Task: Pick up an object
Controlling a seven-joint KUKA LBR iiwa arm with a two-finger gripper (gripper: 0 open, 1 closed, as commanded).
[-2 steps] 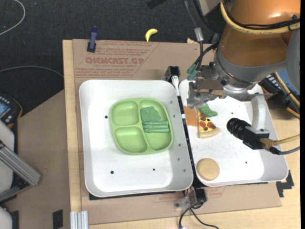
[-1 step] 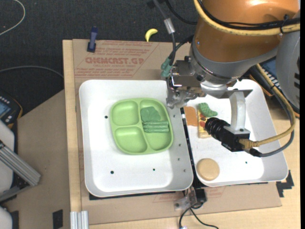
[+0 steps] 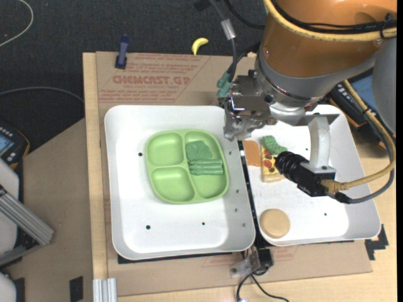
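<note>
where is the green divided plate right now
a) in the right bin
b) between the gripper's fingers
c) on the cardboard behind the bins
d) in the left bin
d: the green divided plate lies flat in the middle of the left bin, with green pieces in its right-hand compartments, while the pizza slice and the round cookie are in the right bin.

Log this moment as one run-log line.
arm: over right bin | gripper: near bins' divider | pizza slice: right bin | round cookie: right bin | green tray: left bin
</note>
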